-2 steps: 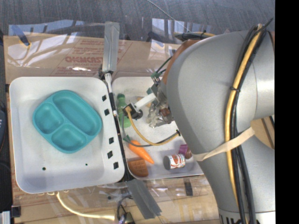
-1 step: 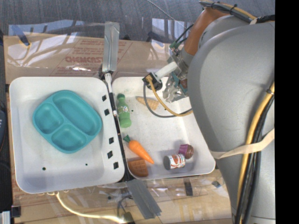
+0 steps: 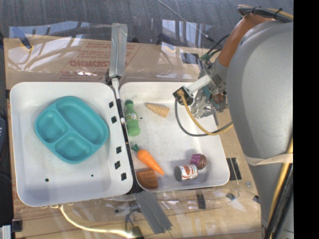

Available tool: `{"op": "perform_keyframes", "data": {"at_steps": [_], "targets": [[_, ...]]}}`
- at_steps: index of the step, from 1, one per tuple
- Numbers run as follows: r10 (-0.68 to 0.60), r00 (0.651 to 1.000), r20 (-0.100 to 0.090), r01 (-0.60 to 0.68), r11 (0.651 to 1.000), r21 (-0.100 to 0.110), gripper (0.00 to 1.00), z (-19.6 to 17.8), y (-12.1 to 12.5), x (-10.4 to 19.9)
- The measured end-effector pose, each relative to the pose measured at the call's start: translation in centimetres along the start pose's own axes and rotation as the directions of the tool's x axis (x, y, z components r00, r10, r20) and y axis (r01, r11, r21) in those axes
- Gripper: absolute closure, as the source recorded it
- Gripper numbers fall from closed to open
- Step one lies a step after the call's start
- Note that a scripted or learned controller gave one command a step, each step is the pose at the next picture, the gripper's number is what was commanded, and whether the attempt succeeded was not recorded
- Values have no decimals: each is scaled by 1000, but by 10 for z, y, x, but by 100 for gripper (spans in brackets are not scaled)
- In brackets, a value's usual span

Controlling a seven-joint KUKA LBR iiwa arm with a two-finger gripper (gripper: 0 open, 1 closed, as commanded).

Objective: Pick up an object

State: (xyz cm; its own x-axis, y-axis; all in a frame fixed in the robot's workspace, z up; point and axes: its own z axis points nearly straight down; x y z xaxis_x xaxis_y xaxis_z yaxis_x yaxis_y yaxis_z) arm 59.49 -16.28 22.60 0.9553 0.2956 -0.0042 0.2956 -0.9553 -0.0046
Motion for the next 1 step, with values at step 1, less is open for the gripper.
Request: {"op": "perform_keyframes", "data": {"at_steps": [1], "targets": [[59,998,0,-59,998,-1,100,-21,42,-24]]}}
